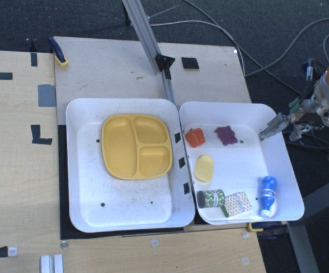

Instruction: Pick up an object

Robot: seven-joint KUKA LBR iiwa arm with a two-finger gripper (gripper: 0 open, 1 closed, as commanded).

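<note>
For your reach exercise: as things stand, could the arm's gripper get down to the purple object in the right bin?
Probably yes. The gripper sits at the right bin's right rim, and bare floor surrounds the purple object.

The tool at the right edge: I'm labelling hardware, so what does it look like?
The tool is grey metal, slim and finger-like, ending in a dark tip over the right bin's rim. Behind it sits a cluttered wrist of grey and pale parts with a small teal-green piece and thin dark cables.
</note>
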